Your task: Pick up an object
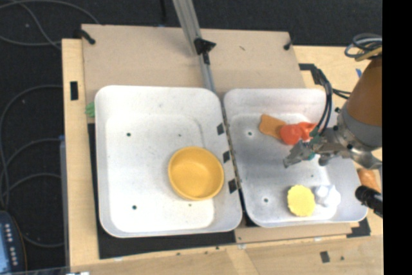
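Note:
In the right bin an orange and red object lies near the back. My gripper hangs just in front of it and slightly to its right, over bare bin floor. It is open and nothing sits between its fingers. A yellow round object rests at the bin's front, below the gripper, with a small whitish object touching its right side. The arm's orange band rises at the right.
The left bin holds a yellow bowl near its front right corner. A metal pole slants up from the back of the bench, between the bins. Cables lie on the dark floor at left.

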